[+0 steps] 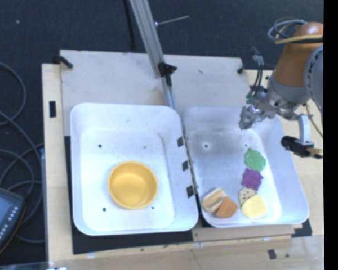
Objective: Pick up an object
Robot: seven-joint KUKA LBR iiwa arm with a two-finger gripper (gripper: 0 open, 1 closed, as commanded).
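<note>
My gripper hangs over the far right part of the right bin, with nothing seen between its fingers. Below it in that bin lie a green leafy piece, a purple piece, a small tan piece with dark dots, a yellow round piece, an orange piece and a beige bread-like piece. They cluster along the bin's near right side. A yellow bowl stands in the left bin.
A slanted aluminium post rises from the bench behind the divide between the bins. The grey arm with its orange band reaches in from the right. Cables and a tablet lie on the floor at left.
</note>
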